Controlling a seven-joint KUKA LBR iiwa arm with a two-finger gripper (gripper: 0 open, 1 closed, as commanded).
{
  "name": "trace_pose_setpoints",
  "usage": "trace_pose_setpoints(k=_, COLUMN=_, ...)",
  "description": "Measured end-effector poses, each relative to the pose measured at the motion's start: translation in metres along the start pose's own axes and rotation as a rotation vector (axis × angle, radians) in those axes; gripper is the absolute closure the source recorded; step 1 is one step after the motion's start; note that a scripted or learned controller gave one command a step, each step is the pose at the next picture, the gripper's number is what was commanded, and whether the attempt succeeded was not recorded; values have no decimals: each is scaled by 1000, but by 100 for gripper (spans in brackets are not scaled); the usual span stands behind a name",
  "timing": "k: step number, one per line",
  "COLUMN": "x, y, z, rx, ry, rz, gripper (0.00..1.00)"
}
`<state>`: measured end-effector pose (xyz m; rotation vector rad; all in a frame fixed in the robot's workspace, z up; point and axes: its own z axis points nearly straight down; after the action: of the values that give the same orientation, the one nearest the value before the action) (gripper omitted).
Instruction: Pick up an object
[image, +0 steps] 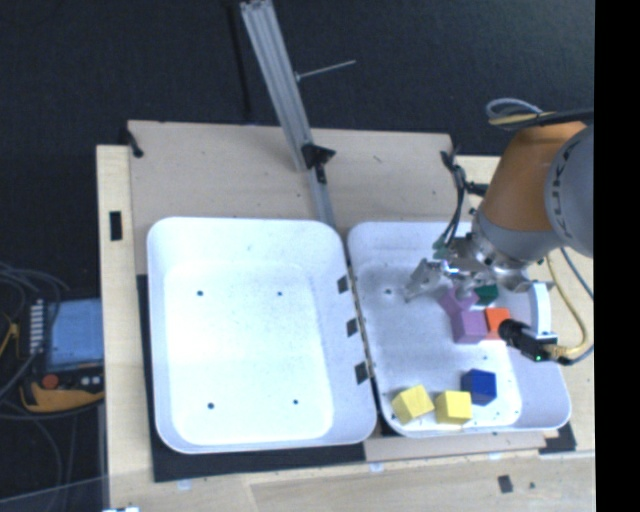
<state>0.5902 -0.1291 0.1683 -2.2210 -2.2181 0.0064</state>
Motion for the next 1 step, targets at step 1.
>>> trace_pose_setpoints(k=1, x=3, y=-10, z=51, rx=0, ry=0, rz=0, gripper=0)
